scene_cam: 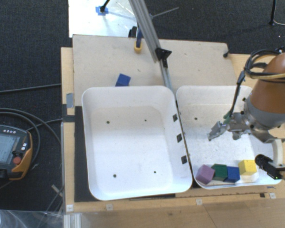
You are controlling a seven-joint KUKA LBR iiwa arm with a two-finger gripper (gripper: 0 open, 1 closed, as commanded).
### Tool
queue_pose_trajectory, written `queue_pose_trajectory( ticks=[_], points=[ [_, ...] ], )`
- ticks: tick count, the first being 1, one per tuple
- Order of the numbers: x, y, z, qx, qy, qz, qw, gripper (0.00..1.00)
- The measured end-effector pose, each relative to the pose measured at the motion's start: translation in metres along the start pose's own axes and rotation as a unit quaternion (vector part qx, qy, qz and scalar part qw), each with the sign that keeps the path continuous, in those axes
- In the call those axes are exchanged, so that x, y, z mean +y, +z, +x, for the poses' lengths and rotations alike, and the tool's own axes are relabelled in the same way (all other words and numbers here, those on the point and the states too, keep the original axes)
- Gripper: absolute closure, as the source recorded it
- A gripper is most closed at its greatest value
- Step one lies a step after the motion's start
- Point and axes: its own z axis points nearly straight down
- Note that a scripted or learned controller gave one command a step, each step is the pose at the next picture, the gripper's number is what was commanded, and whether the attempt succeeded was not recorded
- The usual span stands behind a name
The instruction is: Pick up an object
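The grey arm (270, 109), with its orange band (271, 90), is being held in from the right, wrist bent leftward. The gripper (217, 131) is being carried at its end, pointed left and slightly down. How the jaws are standing cannot be made out.

two shallow white plastic bins sit side by side on the wooden bench (199, 56), the left bin (92, 127) touching the right bin (199, 96) along their shared walls. four small blocks lie in a row along the right bin's near edge: a purple block (205, 174) leftmost, then a green block (220, 171), a blue block (233, 174) and a yellow block (247, 167) rightmost, each beside the next. the two-finger gripper (217, 130) hangs over the right bin's middle, behind the row of blocks. a small blue cube (123, 80) lies on the bench just behind the left bin. a handheld control pendant (7, 151) rests on the floor, well left of the bench.
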Motion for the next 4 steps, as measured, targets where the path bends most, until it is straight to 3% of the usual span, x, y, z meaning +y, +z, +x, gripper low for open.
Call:
queue_pose_trajectory(
  ticks=[1,2,3,4],
  points=[
    [0.004,0.109,-0.055,0.000,0.002,0.002,1.0000,0.00],
    [0.006,0.094,-0.053,-0.001,0.000,-0.002,1.0000,1.00],
    [-0.017,0.106,-0.057,0.000,0.001,0.002,1.0000,1.00],
    [-0.014,0.094,-0.057,-0.001,-0.001,-0.002,1.0000,1.00]
  ],
)
